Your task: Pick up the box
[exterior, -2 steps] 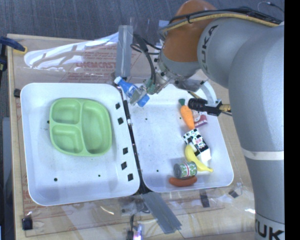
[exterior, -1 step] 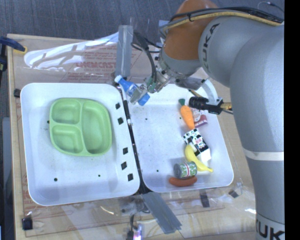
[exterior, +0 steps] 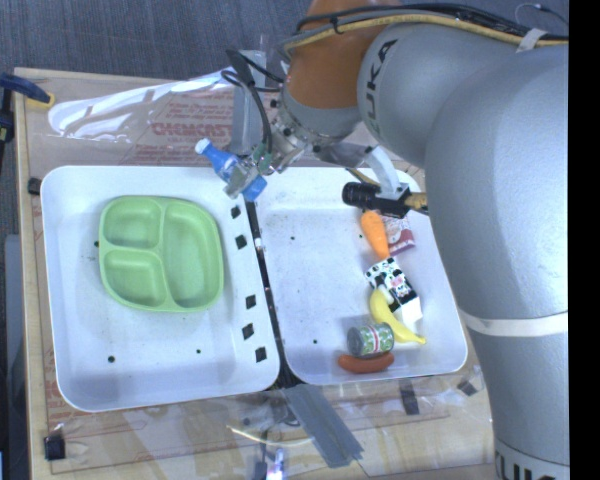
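Hovering over the divider [exterior: 260, 268] between the 2 bins, the gripper [exterior: 246, 176] carries nothing I can make out; I cannot tell its spread. The cow-patterned box [exterior: 394, 286] lies well right of that divider, against the banana [exterior: 390, 324], below the carrot [exterior: 374, 234], awaiting pickup.

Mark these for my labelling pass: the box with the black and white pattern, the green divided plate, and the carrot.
box [exterior: 391, 285], camera view, on its patterned top face.
green divided plate [exterior: 162, 253], camera view, on the ridge between its compartments.
carrot [exterior: 375, 234], camera view, on the middle of its orange body.
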Available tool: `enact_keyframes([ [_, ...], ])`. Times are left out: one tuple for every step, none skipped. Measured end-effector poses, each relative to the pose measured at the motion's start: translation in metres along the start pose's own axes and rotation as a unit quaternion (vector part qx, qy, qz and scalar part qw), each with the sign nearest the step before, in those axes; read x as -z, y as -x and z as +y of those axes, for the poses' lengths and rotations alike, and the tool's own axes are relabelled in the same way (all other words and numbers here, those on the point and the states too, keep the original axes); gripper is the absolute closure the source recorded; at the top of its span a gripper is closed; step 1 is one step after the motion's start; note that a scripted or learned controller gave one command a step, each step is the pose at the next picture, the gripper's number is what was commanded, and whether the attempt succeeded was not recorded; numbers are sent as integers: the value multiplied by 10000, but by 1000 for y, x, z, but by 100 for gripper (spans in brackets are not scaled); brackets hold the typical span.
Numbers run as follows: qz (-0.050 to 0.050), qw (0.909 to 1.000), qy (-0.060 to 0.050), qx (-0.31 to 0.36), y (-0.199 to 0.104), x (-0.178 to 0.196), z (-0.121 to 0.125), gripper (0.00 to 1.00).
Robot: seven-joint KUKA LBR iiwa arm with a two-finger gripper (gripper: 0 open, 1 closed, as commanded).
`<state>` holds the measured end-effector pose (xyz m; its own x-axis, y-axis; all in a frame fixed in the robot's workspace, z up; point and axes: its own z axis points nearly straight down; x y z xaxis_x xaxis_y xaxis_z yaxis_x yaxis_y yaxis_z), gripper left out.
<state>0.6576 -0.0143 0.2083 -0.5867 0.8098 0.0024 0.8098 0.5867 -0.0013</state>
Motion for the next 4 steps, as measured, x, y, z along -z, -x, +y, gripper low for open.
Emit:
enact_keyframes([
  [-1, 9995, 1, 303, 49, 34, -35, 100],
  [10, 9995, -5, 324, 49, 41, -33, 100],
  [5, 9930, -1, 1182, 77, -31, -61, 100],
  [11, 9928, 1, 1200, 78, -24, -60, 100],
])
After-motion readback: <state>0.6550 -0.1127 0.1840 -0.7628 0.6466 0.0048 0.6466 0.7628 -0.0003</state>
